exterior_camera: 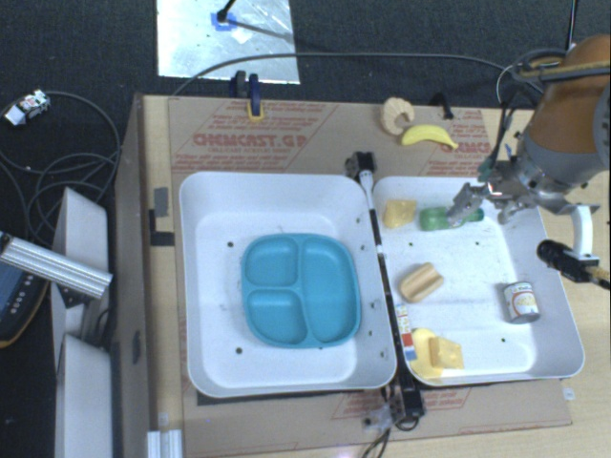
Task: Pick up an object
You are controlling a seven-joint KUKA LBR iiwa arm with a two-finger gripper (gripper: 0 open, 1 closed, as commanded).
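Partly behind the tool [467,205], a blurred green object [434,219].

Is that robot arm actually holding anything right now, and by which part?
It cannot be told. The gripper sits right at the green object in the right bin, but a hold isn't visible.

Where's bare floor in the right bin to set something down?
Free: the middle strip between the bread roll and the can, and the near edge right of the yellow blocks. Crowded: the far-left corner, where the hand sits at the green object beside a yellow piece.
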